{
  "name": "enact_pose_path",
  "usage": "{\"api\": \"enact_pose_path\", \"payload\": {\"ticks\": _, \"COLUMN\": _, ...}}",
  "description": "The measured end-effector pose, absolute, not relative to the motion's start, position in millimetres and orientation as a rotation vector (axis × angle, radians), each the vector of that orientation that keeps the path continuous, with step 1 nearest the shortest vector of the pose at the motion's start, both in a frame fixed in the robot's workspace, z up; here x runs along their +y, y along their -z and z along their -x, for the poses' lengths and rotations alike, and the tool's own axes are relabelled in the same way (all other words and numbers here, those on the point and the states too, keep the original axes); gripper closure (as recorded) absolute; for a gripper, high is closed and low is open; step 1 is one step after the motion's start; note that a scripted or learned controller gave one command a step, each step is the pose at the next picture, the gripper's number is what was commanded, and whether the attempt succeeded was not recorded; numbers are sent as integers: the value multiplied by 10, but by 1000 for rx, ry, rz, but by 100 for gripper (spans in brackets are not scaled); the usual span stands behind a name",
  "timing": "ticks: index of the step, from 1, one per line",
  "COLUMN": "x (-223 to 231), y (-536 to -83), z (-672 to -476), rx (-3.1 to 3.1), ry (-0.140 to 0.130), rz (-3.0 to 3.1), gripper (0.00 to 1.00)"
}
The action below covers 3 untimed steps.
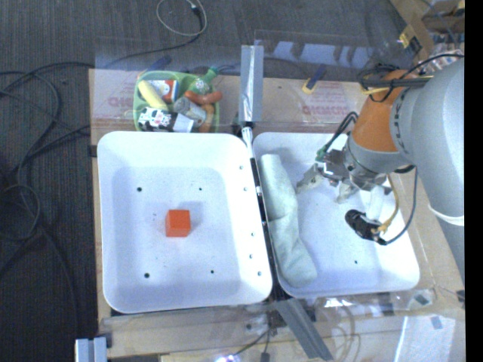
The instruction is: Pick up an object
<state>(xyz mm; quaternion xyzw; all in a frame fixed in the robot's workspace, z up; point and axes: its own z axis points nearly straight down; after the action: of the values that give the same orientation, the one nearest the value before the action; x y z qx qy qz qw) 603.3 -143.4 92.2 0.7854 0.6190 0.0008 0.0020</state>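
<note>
Bins side by side: left bin (121, 164) has an orange cube (178, 222) near its centre; right bin (392, 277) has a rolled white cloth (285, 217) along its left wall. Gripper (329, 182) over right bin, fingers spread w/ nothing between. Green basket (140, 104) of toys behind left bin.

— Where are we working here?
— We'd call it a robotics lab: an industrial arm (434, 119) over a worktop (113, 104) with two white bins (109, 202), loose cables (45, 96) trailing over grey carpet (75, 21), and a tub of toy objects (177, 100).
</note>
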Motion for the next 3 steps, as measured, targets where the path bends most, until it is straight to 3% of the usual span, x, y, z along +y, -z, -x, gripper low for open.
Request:
{"api": "enact_pose_path", "payload": {"ticks": 1, "x": -1105, "y": -2170, "z": -5901, "rx": 1904, "ry": 8, "rz": -2500, "gripper": 0}}
{"api": "enact_pose_path", "payload": {"ticks": 2, "x": -1408, "y": -1090, "z": -5551, "rx": 2079, "ry": 7, "rz": -2363, "gripper": 0}}
{"api": "enact_pose_path", "payload": {"ticks": 3, "x": -368, "y": -1808, "z": -5782, "rx": 1812, "ry": 9, "rz": -2571, "gripper": 0}}
